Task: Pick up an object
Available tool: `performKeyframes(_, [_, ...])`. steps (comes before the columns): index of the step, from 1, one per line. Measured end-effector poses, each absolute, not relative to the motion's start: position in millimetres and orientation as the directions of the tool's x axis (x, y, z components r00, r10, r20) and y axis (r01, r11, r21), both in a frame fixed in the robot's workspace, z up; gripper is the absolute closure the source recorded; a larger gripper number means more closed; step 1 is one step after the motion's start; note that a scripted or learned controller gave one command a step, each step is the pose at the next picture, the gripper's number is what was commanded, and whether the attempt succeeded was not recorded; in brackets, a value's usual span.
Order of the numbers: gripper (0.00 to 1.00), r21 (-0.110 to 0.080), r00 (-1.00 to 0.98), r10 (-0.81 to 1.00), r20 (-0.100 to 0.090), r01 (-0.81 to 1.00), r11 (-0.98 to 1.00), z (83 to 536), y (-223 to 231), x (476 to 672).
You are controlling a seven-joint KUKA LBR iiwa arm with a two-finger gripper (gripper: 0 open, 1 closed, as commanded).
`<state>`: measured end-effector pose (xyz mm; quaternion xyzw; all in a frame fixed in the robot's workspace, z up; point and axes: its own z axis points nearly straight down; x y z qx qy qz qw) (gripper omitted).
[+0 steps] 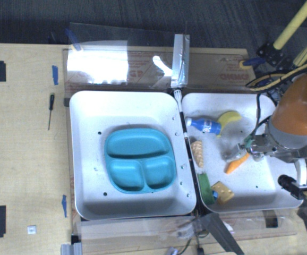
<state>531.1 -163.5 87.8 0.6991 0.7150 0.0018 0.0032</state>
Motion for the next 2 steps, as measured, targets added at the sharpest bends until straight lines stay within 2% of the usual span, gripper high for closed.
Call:
performKeyframes(1, [1.0,0.011,-0.021,1.0,-0.003,1.0,0.021,98.2,-163.4,532.2])
performKeyframes(2, [1.0,0.008,0.114,0.994,0.003,0.993,-0.114,233.2,-56.8,517.9])
